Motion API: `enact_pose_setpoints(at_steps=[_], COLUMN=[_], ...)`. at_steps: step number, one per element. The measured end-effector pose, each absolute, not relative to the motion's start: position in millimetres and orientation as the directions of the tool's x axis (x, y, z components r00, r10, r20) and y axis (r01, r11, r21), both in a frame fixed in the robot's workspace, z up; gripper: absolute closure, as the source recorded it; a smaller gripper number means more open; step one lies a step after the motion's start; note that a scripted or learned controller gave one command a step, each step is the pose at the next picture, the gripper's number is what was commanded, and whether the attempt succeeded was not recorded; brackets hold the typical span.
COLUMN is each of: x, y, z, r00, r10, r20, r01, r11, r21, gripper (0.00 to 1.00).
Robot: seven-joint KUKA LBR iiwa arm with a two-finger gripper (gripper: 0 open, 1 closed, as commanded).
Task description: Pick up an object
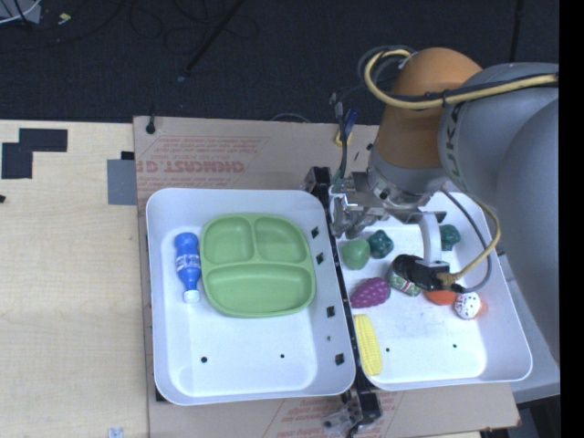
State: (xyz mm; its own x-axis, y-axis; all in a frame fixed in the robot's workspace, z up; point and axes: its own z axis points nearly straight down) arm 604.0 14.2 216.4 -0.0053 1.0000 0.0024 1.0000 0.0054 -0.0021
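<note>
In the right bin (438,347), upper left corner, the gripper (349,219) hangs low under the grey arm (502,126) with its orange band (424,89). Open or closed: cannot tell, the metal parts blur together from this angle. Nothing visibly held.

Candidate objects, all in the right bin:
- green ball (355,254), just below the gripper, close to the bin's left wall
- small teal piece (380,243), just right of the green ball, near touching it
- second teal piece (450,236), further right, partly behind the arm's cabling
- purple grape bunch (370,291), below the green ball, lying flat
- yellow corn cob (367,343), below the grapes, lying lengthwise along the left wall
- orange piece (442,296), mid-right, shape unclear
- white die (467,306) with dark dots, just beside the orange piece on its right

The left bin (246,359) has a green divided plate (256,265), three compartments, flat in the upper half. A blue bottle (187,265) with a white cap lies just left of the plate, cap pointing toward the near edge.

Both bins sit side by side, walls touching, on a brown cardboard sheet (228,158) with red print. The pale wood counter (64,290) runs out to the left.
</note>
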Motion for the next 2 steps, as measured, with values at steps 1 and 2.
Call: enact_pose_setpoints(at_steps=[1, 2], x=[619.5, 631.1], y=[41, 35], z=[234, 231], r00=[-0.002, -0.002], r10=[1.0, 1.0], r20=[0.001, -0.002], r01=[1.0, 1.0], r11=[0.002, 0.002], r21=[-0.001, -0.002], gripper=[1.0, 1.0])
